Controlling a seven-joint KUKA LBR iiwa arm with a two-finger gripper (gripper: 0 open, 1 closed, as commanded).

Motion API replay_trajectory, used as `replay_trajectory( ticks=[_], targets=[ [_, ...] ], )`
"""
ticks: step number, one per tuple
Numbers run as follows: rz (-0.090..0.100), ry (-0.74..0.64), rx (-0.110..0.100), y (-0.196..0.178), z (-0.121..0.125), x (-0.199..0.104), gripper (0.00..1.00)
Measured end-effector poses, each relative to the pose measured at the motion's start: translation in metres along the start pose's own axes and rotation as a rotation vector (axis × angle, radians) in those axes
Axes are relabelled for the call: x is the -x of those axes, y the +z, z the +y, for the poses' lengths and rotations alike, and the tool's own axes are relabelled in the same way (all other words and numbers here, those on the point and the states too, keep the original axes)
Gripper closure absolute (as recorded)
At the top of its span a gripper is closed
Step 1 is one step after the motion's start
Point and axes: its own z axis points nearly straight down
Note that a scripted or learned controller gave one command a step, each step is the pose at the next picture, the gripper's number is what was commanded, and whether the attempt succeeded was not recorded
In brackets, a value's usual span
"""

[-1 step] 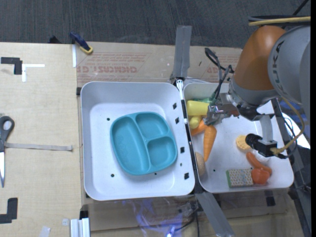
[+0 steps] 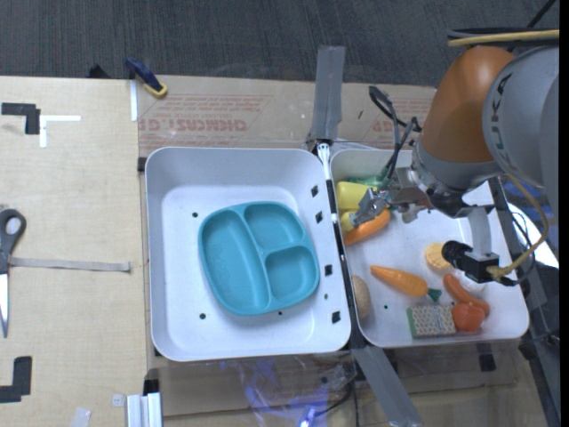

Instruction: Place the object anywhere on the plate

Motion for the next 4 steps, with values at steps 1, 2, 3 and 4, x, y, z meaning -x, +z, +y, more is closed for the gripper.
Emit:
replay_trajectory(
  ticks=[1, 2, 3, 4],
  targets=[
    [0.0, -0.636, 0.004, -0.031, -0.057, 0.037, 0.0],
    [-0.002, -0.634, 0.006, -0.04, -0.056, 0.038, 1.0],
    [-0.002, -0.677, 0.007, -0.054, -0.047, -0.029, 1.0],
    [0.0, -0.675, 0.005, -0.056, -0.037, -0.09, 1.0]
  ],
)
